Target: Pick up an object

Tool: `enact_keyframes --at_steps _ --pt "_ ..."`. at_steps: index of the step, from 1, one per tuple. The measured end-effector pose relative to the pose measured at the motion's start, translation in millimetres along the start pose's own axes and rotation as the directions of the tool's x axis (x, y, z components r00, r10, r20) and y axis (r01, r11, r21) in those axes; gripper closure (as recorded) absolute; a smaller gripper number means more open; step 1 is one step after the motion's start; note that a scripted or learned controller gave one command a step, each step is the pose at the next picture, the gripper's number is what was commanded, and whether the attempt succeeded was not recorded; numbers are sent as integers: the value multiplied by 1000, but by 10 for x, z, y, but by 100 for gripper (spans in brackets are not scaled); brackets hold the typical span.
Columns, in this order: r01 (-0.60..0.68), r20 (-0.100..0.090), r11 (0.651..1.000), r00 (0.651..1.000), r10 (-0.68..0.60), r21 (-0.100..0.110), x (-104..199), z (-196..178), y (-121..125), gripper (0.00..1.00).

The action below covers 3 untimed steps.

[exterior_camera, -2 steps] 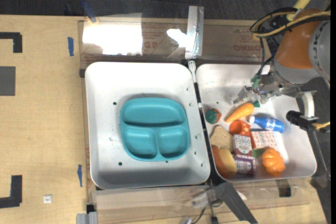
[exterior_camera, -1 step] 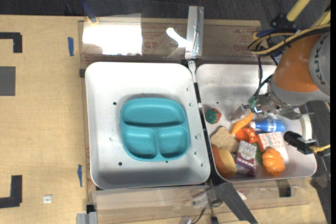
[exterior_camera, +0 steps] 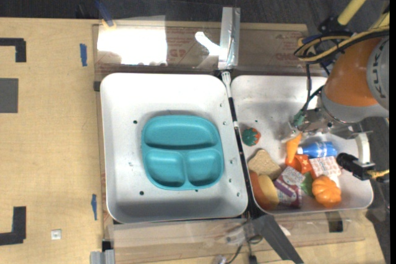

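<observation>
Closest to the lens is the grey arm (exterior_camera: pixel 362 93), its orange band bulking over the right edge of the scene as it reaches down into the right-hand bin. Under it spreads the tan bench (exterior_camera: pixel 46 133), marked with black corner brackets and bits of blue tape. On the bench, the left bin (exterior_camera: pixel 117 108) is a wide white tray, and touching its right side is the right bin (exterior_camera: pixel 266 96), with a clear plastic sheet (exterior_camera: pixel 154 40) propped just behind the pair. A teal divided plate (exterior_camera: pixel 182 150) sits in the middle of the left bin, its compartments bare. Everything there is to pick up lies in the right bin, crowded into its near half. The gripper (exterior_camera: pixel 306 125) hangs low over the far edge of that heap, just above an orange carrot-shaped piece (exterior_camera: pixel 291 149); from where I stand I cannot tell how its jaws are set, and I see nothing lifted clear of the pile. Beside the carrot-shaped piece lies a blue and white bottle (exterior_camera: pixel 317 149), then a red and white packet (exterior_camera: pixel 325 167) and a small orange pumpkin (exterior_camera: pixel 327 190) near the front wall. A purple packet (exterior_camera: pixel 289 185) touches a tan bread slice (exterior_camera: pixel 264 162) and a yellow and red piece (exterior_camera: pixel 265 190). Smallest, a green ball (exterior_camera: pixel 250 136) rests apart near the dividing wall.
</observation>
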<state>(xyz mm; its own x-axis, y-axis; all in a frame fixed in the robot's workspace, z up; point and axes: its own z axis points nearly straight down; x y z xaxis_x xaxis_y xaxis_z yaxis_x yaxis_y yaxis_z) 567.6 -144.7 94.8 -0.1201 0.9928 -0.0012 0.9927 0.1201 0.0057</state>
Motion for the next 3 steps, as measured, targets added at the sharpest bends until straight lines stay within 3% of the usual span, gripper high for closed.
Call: enact_keyframes --at_steps 1,2,3 --pt "-233 1 972 972 233 2 -176 94 571 100" --pt "-83 1 997 997 83 1 259 80 285 100" --pt "-11 -2 1000 1000 11 3 1013 -1125 313 100"
